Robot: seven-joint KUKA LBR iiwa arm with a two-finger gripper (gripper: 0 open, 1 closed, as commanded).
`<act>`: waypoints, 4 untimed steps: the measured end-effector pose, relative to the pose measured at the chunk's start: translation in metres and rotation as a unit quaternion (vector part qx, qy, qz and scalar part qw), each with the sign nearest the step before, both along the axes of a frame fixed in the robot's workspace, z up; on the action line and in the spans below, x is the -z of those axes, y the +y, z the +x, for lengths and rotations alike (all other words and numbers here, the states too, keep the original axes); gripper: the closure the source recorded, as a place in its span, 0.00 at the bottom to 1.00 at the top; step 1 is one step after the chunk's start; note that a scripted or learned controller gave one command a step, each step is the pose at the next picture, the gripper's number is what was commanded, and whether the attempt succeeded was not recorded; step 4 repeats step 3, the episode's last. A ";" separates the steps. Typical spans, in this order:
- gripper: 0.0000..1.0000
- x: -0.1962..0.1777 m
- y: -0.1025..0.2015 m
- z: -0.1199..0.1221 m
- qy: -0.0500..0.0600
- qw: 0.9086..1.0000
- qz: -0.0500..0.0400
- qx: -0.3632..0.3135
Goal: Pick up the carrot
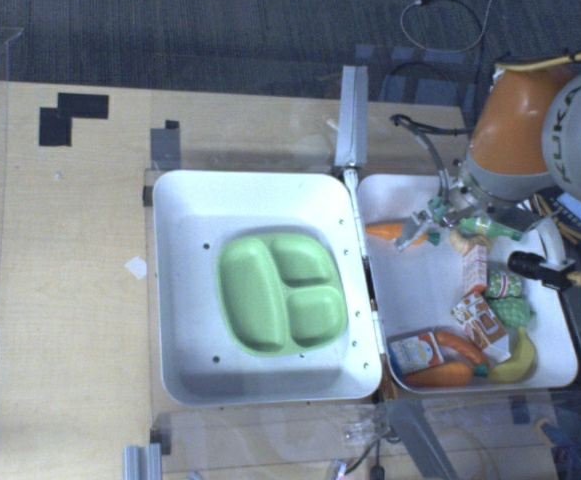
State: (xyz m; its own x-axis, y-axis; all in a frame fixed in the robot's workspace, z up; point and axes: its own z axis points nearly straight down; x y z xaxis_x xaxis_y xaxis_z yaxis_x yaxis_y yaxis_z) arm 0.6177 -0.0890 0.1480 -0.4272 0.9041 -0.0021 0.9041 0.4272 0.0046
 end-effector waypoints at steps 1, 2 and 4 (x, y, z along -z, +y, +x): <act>0.00 0.059 -0.006 0.036 -0.004 1.000 -0.001 -0.028; 1.00 0.046 -0.004 0.039 -0.007 1.000 0.000 -0.028; 1.00 -0.069 0.055 0.053 -0.003 1.000 0.000 -0.019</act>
